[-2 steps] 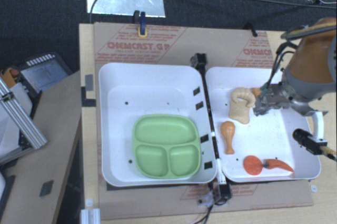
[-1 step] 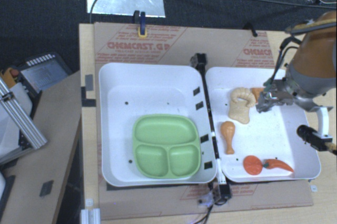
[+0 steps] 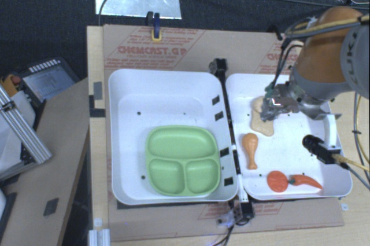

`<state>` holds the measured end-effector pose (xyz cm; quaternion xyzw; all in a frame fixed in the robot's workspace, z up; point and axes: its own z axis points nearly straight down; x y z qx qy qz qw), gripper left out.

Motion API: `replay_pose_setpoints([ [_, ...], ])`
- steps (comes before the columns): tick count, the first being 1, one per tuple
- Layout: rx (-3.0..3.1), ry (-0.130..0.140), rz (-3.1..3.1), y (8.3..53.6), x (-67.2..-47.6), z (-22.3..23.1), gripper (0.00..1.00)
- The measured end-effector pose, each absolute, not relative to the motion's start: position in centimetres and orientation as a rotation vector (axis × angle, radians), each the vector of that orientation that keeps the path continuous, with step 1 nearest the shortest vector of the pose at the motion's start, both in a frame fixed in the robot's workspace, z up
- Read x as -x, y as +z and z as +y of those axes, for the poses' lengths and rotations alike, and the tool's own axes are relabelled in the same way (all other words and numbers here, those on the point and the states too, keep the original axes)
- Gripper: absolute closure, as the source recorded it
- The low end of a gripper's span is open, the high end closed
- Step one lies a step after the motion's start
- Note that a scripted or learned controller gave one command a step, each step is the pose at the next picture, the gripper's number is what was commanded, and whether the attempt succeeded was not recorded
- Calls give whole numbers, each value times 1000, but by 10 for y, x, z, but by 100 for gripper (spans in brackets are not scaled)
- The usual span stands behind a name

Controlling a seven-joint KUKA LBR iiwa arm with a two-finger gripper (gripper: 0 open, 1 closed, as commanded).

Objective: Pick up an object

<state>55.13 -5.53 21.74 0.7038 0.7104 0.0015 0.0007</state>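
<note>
In the right bin (image 3: 341, 184) lie a tan chicken drumstick (image 3: 250, 149), a red tomato (image 3: 277, 181), an orange carrot (image 3: 305, 182) and a flat beige piece (image 3: 261, 121) near the bin's upper left. My gripper (image 3: 272, 109) hangs low over the top of the beige piece, at the end of the grey and orange arm that comes in from the right. The wrist hides the fingertips.
The left bin (image 3: 130, 100) holds a green divided plate (image 3: 182, 159) in its front half. A black divider clamp (image 3: 219, 65) sits between the bins. A black sensor part (image 3: 317, 147) sticks out of the arm over the right bin.
</note>
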Motion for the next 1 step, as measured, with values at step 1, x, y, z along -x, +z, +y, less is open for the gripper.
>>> replay_pose_setpoints([
  [1,-2211,4,2231,211,-562,-8,100],
])
